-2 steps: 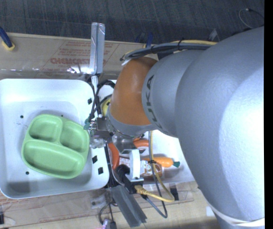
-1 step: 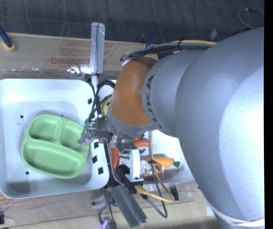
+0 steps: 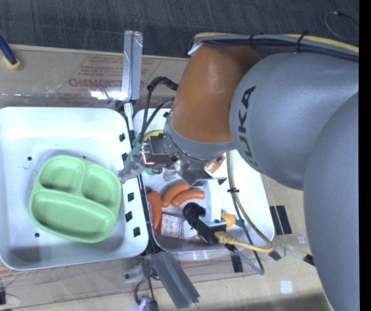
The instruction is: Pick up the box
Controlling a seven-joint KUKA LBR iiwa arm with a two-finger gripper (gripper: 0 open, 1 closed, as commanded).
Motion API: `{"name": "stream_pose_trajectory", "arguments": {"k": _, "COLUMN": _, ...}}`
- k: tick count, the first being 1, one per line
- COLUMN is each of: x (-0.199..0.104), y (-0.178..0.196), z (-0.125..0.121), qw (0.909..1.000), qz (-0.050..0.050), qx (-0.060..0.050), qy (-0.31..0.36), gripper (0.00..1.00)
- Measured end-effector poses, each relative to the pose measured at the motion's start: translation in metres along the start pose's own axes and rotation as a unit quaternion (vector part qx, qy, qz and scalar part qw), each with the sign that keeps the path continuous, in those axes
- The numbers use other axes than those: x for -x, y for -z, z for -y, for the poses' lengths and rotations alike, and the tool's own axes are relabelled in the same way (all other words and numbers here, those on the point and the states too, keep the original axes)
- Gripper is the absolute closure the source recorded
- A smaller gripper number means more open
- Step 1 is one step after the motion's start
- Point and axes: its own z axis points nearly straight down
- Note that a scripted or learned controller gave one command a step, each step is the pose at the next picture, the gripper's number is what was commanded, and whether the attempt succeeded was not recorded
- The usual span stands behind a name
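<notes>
The box (image 3: 171, 225) lies in the right bin (image 3: 261, 207), below the jaws (image 3: 172, 167); their state is hidden.

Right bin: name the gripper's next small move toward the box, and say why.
Probably lift a little to clear the view: the arm hangs low over the right bin, hiding the gripper, and among the orange items no box can be told apart.
</notes>
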Motion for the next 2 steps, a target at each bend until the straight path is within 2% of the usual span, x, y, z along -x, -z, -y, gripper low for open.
{"name": "stream_pose_trajectory", "arguments": {"k": 1, "x": -0.044, "y": -0.163, "z": 0.003, "qw": 0.9997, "qz": 0.001, "qx": -0.003, "qy": -0.025, "gripper": 0.0}}
{"name": "stream_pose_trajectory", "arguments": {"k": 2, "x": 0.004, "y": -0.099, "z": 0.0, "qw": 0.9935, "qz": 0.0, "qx": -0.001, "qy": -0.114, "gripper": 0.0}}
